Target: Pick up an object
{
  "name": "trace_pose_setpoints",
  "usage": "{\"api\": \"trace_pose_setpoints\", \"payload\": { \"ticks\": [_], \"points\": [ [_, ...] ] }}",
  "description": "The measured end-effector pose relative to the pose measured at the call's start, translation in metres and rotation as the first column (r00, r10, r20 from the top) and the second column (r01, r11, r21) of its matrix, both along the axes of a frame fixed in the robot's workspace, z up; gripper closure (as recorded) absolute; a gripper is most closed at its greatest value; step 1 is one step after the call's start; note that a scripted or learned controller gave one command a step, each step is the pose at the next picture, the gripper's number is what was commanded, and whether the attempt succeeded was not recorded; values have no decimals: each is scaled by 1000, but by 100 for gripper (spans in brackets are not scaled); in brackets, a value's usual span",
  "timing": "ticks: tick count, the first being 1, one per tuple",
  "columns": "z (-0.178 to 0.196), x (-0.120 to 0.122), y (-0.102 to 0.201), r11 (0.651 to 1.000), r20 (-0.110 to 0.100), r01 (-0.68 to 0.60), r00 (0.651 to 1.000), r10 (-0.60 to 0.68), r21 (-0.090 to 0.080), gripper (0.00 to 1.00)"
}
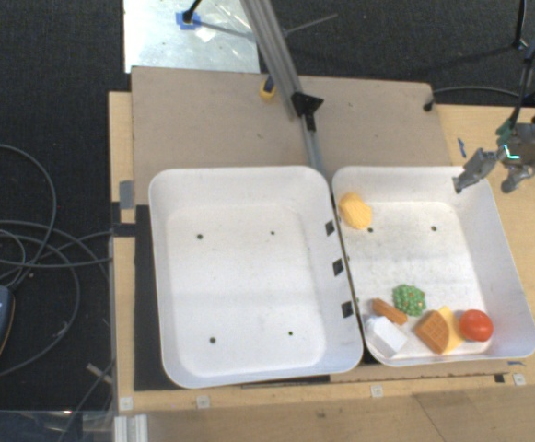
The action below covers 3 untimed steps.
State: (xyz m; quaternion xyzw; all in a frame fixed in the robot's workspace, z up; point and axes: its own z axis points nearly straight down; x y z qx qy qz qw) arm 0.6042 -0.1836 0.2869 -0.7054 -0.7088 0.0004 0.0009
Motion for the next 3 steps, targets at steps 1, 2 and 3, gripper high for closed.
{"api": "trace_pose_setpoints", "payload": {
  "ticks": [1,2,3],
  "points": [
    [2,1,0,1000,3,-2,1000,2,-2,0],
    [-52,1,11,1000,-1,-1,1000,1,0,0],
    [-107,-5,19,1000,-2,2,1000,-2,1,0]
  ]
}}
